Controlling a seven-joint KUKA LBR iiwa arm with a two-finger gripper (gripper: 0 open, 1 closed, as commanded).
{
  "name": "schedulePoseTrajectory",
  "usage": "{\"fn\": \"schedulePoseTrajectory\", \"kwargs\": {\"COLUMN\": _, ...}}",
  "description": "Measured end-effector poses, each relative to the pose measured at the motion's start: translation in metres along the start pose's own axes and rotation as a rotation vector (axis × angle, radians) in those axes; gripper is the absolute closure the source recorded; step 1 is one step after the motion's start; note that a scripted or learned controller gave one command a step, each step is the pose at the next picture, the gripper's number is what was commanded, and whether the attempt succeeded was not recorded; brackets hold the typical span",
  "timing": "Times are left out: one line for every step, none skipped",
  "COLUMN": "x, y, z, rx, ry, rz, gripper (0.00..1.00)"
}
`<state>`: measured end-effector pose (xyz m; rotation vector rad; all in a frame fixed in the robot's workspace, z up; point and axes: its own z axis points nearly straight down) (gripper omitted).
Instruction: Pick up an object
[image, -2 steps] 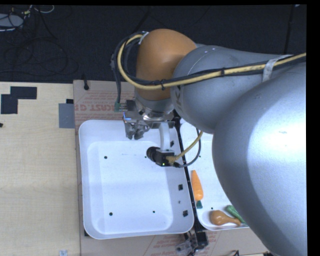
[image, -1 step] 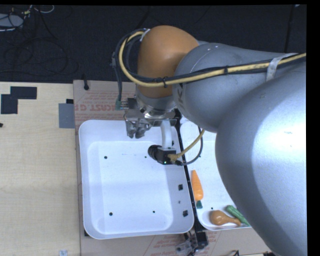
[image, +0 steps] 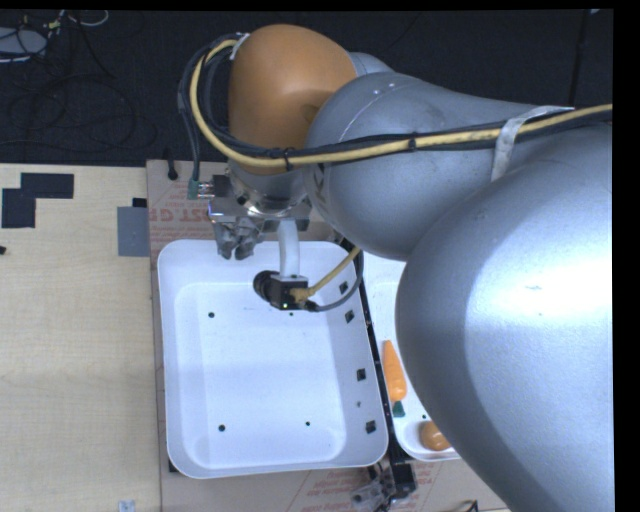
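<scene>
Currently the gripper (image: 240, 243) hangs over the left bin's (image: 190, 380) far rim; finger state cannot be determined. Candidate objects, an orange piece (image: 395, 368) among them, lie in the right bin (image: 412, 440). Reposition above one before descending.

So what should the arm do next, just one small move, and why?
Probably swing right, toward the right bin. The pincer hangs over the far rim of the left bin, with nothing under it to grab, while an orange object and a smaller yellow-orange one lie in the right bin, partly hidden by the arm.
</scene>
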<state>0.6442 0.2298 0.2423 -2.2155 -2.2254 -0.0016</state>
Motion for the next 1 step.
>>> {"fn": "schedulePoseTrajectory", "kwargs": {"x": 0.0144, "y": 0.0008, "z": -0.0978, "rx": -0.007, "ry": 0.002, "rz": 0.002, "gripper": 1.0}}
